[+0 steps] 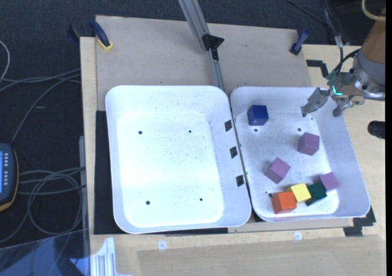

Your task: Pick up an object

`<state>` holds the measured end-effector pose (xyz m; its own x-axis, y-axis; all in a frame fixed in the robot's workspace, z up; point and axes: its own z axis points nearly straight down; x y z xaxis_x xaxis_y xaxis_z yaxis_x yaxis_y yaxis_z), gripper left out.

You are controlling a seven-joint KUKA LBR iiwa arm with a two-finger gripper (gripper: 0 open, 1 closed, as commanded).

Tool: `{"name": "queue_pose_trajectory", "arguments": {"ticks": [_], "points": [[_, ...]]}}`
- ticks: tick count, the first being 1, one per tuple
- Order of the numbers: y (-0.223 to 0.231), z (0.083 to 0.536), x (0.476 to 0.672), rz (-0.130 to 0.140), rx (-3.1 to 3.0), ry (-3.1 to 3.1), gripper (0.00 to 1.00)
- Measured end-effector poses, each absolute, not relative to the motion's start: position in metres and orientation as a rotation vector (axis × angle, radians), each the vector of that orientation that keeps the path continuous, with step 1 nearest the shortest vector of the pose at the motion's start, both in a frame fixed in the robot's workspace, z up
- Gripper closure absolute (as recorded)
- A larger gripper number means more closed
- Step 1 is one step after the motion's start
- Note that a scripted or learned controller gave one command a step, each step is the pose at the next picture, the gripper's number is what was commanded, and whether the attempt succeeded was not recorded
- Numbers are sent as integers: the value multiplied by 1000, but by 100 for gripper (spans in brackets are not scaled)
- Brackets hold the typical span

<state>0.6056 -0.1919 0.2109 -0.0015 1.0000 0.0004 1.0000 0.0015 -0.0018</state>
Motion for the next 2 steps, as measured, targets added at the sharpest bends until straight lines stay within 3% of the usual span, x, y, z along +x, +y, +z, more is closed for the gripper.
{"name": "queue_pose_trajectory", "arguments": {"ticks": [2], "points": [[-199, 99, 603, 4, -2218, -2219, 0]]}}
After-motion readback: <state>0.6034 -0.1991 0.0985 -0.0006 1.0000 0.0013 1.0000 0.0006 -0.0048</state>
